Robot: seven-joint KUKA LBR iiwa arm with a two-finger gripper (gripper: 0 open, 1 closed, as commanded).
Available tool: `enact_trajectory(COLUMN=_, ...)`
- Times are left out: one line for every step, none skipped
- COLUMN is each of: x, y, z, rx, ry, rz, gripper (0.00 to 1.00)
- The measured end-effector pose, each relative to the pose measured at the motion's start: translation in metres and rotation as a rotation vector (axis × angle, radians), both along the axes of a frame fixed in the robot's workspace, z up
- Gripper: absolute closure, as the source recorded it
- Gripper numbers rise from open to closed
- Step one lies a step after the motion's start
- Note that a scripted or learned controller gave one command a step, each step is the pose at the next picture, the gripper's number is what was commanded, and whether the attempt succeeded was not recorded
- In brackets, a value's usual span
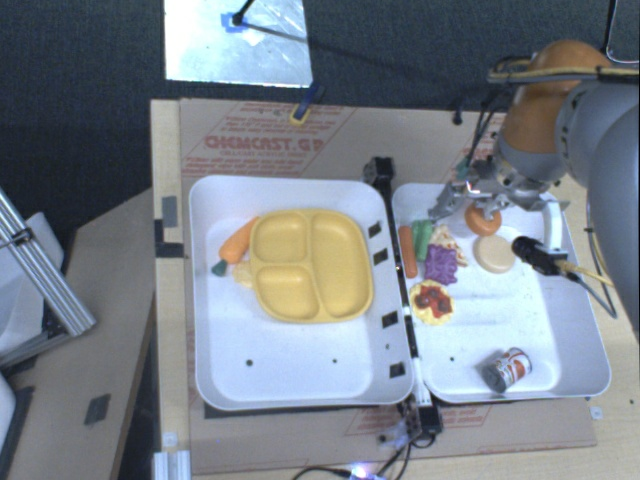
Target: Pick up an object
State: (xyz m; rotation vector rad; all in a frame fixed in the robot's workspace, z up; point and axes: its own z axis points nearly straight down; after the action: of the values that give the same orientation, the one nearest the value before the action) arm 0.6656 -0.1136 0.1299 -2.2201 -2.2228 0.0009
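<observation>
Your tool (487, 200) hangs at the upper right over the right bin (580, 348); its grip cannot be told. Just below lies an orange disc (484, 220), seemingly light, stiff and smooth: take it across its edges.

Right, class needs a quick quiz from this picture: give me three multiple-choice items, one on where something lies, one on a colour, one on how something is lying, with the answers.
1. Where is the yellow tray?
A. left bin
B. right bin
C. on the cardboard outside both bins

2. What colour is the bunch of grapes?
A. green
B. purple
C. blue

3. How is the can lying?
A. upright
B. on its side
C. stacked on the tray

Answers:
1 A, the tray fills much of the left bin, with a carrot at its edge.
2 B, the grapes are plainly purple, beside a green vegetable.
3 B, the can's round end faces sideways near the front of the right bin.
</observation>
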Motion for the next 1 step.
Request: enact_trajectory(x=-0.0002, y=-0.0013, z=-0.0307, rx=0.000, ry=0.007, rz=-0.002, gripper=0.00)
